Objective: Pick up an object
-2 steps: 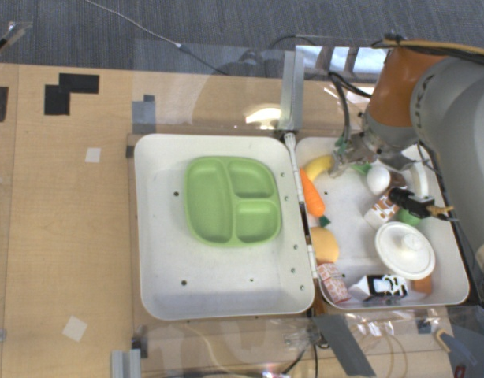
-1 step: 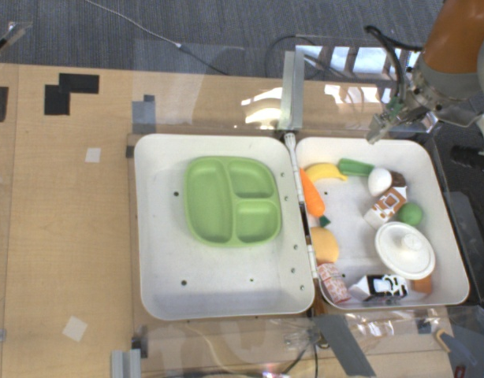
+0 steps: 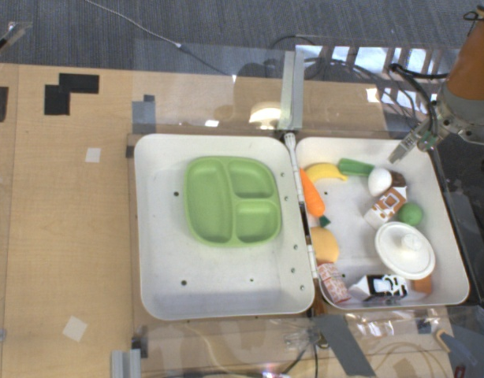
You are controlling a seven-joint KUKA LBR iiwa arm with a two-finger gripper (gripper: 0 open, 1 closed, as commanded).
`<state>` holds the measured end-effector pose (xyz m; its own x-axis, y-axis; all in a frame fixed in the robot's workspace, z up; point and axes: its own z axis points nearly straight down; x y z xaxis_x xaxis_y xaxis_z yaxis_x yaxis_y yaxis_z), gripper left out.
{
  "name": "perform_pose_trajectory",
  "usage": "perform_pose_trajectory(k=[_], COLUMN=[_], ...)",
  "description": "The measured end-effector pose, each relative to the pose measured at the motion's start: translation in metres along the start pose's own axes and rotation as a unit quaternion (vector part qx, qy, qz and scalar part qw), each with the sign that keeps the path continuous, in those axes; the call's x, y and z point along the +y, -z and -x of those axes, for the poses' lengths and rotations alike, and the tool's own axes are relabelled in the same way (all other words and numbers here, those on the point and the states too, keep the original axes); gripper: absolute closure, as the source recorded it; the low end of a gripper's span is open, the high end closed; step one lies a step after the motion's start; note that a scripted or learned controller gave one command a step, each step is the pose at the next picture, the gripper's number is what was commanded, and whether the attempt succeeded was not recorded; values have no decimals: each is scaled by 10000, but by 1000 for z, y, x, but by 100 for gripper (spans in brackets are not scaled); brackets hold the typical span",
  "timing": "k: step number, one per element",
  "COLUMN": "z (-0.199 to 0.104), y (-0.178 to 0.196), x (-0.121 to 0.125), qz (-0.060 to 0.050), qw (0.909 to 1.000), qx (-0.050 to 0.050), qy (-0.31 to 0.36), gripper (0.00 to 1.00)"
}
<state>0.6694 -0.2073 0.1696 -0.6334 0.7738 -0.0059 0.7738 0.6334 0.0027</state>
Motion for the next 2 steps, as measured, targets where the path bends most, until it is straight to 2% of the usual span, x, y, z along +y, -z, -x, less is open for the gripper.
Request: perform_pose_trajectory(k=[1, 2], z=[-36, -37], y=[-72, -73], x=[-41, -41], qz=[24, 16], qw=[9996, 9996], qx=[-21, -7], qy=[-282, -286], gripper=[100, 0])
